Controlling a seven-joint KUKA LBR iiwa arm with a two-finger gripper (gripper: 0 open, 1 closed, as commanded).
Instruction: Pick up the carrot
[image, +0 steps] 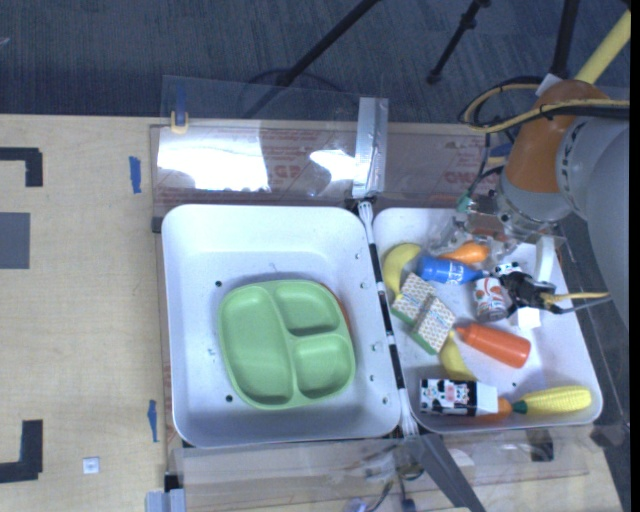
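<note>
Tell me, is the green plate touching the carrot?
Apart. The camera view shows the green plate in the left bin, the carrot in the right bin across the rims.

Grey arm (600, 160) with orange band (535, 155), looping yellow-black cables (490, 100).

The green tray (288, 343) looks like smooth matt plastic. Both white bins (190, 250) are glossy plastic. The bench (80, 330) looks like pale bare wood. The orange carrot (493, 343) has a plastic sheen.
</note>
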